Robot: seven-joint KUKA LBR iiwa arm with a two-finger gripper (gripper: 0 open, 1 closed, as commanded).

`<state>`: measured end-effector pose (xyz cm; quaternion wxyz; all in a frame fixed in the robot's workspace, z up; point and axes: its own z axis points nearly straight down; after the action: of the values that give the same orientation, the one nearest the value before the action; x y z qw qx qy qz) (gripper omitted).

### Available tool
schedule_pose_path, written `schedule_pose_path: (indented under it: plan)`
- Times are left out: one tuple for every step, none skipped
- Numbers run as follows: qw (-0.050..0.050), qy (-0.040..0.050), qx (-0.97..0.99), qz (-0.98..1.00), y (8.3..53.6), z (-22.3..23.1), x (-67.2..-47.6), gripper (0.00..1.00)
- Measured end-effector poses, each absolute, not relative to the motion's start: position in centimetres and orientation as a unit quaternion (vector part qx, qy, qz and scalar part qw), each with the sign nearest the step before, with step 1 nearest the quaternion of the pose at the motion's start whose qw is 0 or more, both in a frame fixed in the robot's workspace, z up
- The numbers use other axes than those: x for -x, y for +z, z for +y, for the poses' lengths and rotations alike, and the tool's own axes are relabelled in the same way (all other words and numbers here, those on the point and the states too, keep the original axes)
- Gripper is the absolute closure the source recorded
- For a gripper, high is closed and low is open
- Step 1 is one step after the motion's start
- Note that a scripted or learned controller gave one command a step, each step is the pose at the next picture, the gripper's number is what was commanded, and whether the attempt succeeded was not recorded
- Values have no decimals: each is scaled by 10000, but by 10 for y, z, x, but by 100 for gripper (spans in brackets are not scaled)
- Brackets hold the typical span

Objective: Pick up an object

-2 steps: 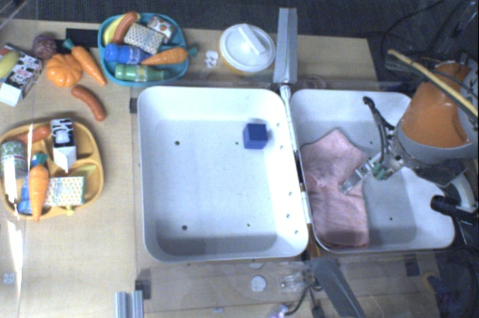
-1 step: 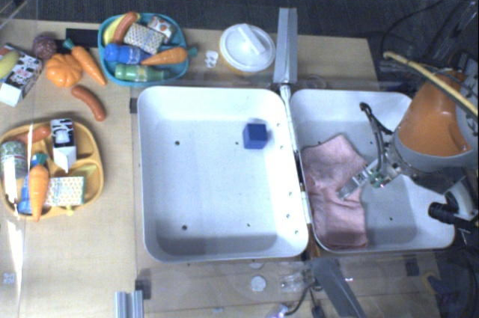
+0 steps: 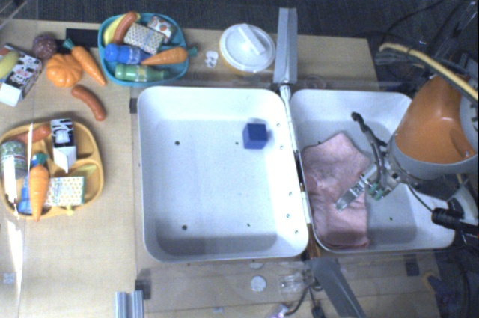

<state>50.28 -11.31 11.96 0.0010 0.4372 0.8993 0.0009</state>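
Over the right bin (image 3: 389, 103), the gripper (image 3: 358, 193) sits low above a pink cloth (image 3: 337, 174); whether it is open, or grips the cloth, cannot be told from this angle. The cloth lies crumpled along that bin's left side. In the left bin (image 3: 209, 234), well apart, a blue cube (image 3: 255, 135) rests near the upper right.
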Motion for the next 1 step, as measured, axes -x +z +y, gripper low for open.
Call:
schedule_pose_path:
  plan:
    - [76, 35, -5271, 8498, 91, -119, -534, 0]
